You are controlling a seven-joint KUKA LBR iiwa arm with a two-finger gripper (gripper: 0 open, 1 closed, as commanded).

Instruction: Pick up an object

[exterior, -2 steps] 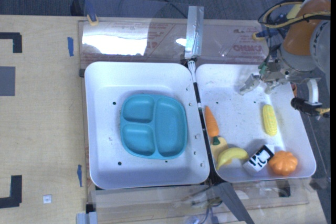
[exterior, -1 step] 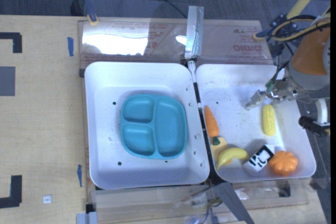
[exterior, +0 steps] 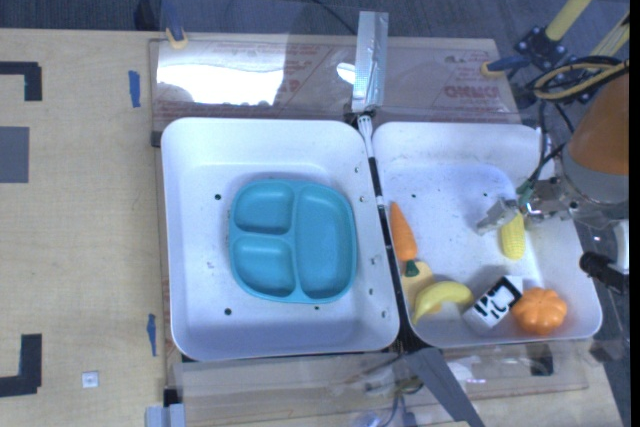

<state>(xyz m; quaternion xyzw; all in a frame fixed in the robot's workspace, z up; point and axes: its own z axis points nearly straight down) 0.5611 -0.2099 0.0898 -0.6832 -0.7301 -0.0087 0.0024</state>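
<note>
On the wooden bench [exterior: 80, 215], two shallow white bins sit side by side. Left white bin [exterior: 190, 165]: a turquoise three-compartment plastic plate [exterior: 294, 240]. Right white bin [exterior: 440, 165]: an orange toy carrot [exterior: 402, 232], a yellow toy banana [exterior: 441, 295], a black-and-white patterned block [exterior: 494, 301] whose markings are illegible, an orange toy pumpkin [exterior: 540, 310] and a yellow toy corn cob [exterior: 512, 237]. End effector [exterior: 512, 211]: at the corn cob's upper end; finger opening cannot be determined. Reddish print on the clear sheet [exterior: 300, 65] behind is unreadable.

— What sits well left of the gripper [exterior: 512, 212]?
— A blue divided plate [exterior: 293, 240], inside the left white bin [exterior: 190, 215].
— And farther back?
— A clear plastic sheet [exterior: 250, 75] on the wooden bench [exterior: 70, 215].
</note>
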